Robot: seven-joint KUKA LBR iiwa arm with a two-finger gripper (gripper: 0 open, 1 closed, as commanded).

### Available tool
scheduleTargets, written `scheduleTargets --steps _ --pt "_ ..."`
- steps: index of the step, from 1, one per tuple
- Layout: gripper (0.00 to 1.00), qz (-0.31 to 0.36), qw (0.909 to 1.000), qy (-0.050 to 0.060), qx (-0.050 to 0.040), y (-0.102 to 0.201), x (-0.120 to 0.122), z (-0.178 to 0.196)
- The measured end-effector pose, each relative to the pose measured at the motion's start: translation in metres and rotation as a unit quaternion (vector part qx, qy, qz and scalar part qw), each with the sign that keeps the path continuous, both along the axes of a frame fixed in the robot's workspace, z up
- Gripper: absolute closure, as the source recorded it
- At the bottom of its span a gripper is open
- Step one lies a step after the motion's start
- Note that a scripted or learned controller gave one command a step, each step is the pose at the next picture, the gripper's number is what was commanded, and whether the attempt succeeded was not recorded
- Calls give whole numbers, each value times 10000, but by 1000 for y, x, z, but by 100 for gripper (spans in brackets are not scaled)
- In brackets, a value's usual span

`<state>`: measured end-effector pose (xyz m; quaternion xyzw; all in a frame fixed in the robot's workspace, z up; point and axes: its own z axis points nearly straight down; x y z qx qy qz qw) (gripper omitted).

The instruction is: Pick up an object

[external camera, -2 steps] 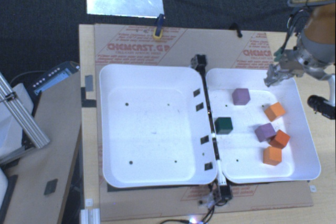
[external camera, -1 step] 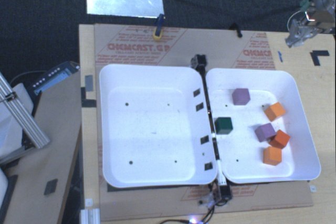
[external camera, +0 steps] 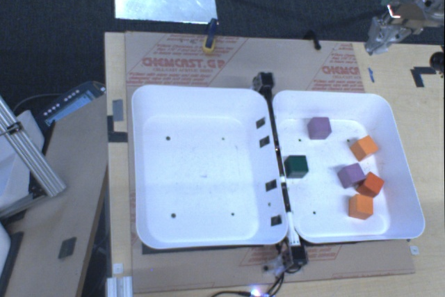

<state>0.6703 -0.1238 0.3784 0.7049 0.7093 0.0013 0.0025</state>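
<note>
Six small blocks lie in the right-hand shallow white plastic bin [external camera: 400, 149], and nothing is lifted out of it. Nearest the camera, toward the bin's front edge, sits an orange cube [external camera: 360, 206]. Just behind it and touching or nearly touching is a darker red-orange block [external camera: 371, 184], and that one presses against a purple cube [external camera: 351, 174] on its left. Farther left, close to the divider between the bins, a dark green cube [external camera: 296, 165] stands by itself. Behind the cluster, a lighter orange block [external camera: 363, 147] lies tilted near the bin's right side, apart from the others. Farthest back among the blocks is a second purple cube [external camera: 319, 127], alone toward the rear wall.

The left-hand shallow white plastic bin [external camera: 149, 170] adjoins the right one along a row of black clips. Both bins rest on a brown cardboard sheet printed with red lettering [external camera: 184, 59].

Beyond the bins, at the upper right corner, the grey two-finger gripper [external camera: 381, 45] hangs above the bench, well apart from every block. Whether its pincer is released or clenched cannot be told from this angle; no block is visible in it.
</note>
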Motion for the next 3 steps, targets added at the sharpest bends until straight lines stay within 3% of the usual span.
scheduleTargets --steps 3 --pt "100 1 10000 7 5 58 -1 21"
